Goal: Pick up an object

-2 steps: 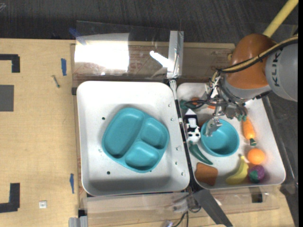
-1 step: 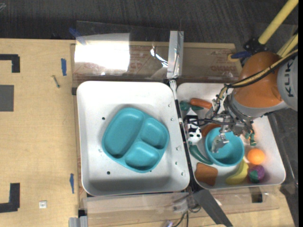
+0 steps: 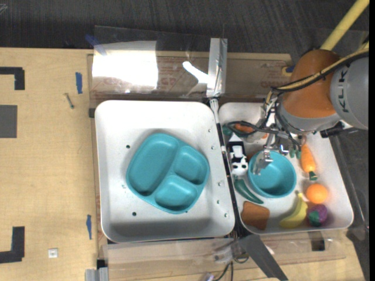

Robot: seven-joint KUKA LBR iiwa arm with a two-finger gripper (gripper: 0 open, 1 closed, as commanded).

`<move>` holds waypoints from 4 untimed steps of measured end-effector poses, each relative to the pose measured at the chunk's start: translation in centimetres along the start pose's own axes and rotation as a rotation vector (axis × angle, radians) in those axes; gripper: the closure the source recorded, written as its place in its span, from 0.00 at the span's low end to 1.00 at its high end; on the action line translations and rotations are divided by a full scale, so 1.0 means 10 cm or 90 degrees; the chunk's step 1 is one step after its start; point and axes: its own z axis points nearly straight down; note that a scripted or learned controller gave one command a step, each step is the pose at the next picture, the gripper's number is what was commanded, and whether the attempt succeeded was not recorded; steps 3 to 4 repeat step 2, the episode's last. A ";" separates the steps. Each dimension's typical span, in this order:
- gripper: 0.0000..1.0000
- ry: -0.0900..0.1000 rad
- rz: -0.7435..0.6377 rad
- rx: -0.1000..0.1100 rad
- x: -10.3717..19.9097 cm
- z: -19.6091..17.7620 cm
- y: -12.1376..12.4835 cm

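Bowl (image 3: 273, 177), teal and round, sits in the middle of the right bin (image 3: 343, 206), and it looks to be the object I am going for. Nearest the camera along that bin's front edge lie a brown slice (image 3: 255, 214), a banana (image 3: 296, 212) and a small purple-and-green toy (image 3: 318, 216), with an orange (image 3: 317, 193) just behind them. Across the divider, the left bin (image 3: 111, 127) carries a teal divided plate (image 3: 168, 171) on its own. Back in the right bin, a black-and-white toy (image 3: 237, 158) stands just left of the bowl and a carrot (image 3: 308, 160) lies to its right. My gripper (image 3: 266, 158) hangs at the bowl's far-left rim, low enough to overlap it; whether it is spread or closed I cannot tell, and nothing visibly sits in it. Farther back is my orange band (image 3: 312, 89) and, beyond the bins, a sheet of clear plastic (image 3: 153, 69) on the tabletop (image 3: 41, 174). I judge this the descent-and-grasp step: next I must straddle the rim, close, then lift straight up without knocking the neighbours.
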 end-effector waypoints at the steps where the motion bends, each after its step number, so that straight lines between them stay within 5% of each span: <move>1: 0.00 -0.001 -0.211 -0.002 0.42 -0.01 -0.10; 2: 1.00 -0.010 -0.210 0.000 0.37 -0.15 -0.10; 4: 1.00 -0.010 -0.210 0.000 0.37 -0.15 -0.10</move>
